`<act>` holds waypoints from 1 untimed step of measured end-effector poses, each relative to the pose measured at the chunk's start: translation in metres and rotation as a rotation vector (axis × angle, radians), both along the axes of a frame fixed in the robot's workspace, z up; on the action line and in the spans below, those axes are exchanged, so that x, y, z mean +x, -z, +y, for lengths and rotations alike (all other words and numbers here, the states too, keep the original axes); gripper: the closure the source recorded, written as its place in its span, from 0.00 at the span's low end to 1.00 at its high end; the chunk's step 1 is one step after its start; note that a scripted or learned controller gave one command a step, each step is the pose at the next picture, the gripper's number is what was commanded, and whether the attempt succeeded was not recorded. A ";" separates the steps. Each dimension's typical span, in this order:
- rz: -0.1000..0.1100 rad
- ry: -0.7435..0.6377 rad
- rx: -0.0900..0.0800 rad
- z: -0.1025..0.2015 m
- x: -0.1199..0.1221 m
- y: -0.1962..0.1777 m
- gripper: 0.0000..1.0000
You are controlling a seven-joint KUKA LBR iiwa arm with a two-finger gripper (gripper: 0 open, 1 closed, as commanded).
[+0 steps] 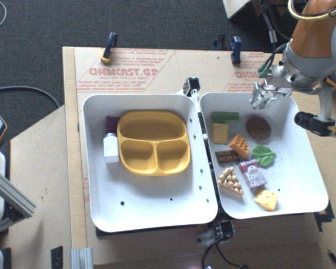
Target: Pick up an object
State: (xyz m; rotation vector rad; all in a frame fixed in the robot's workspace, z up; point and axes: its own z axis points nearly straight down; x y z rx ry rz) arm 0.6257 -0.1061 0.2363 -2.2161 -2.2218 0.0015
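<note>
My gripper (pixel 261 100) hangs over the far edge of the right bin (pixel 302 167), above and just behind a round brown patty (pixel 259 128). Nothing shows between its fingertips. The right bin also holds a green bar (pixel 225 116), a yellow cheese block (pixel 220 133), a waffle piece (pixel 240 145), a chocolate bar (pixel 227 157), a green leaf (pixel 264 155), a red-and-white packet (pixel 252 174), a pizza slice (pixel 231 181) and a cheese wedge (pixel 266 200).
The left bin (pixel 134 206) bears a yellow divided tray (pixel 153 142), a white bottle (pixel 111 148) and a purple item (pixel 112 123) beside it. Clamps (pixel 109 47) stand on the board's far edge. The orange-banded arm (pixel 319 21) reaches in from the upper right.
</note>
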 end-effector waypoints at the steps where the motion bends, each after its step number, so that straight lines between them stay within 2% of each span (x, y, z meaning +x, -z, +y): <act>1: 0.003 -0.001 0.001 0.040 -0.033 0.018 1.00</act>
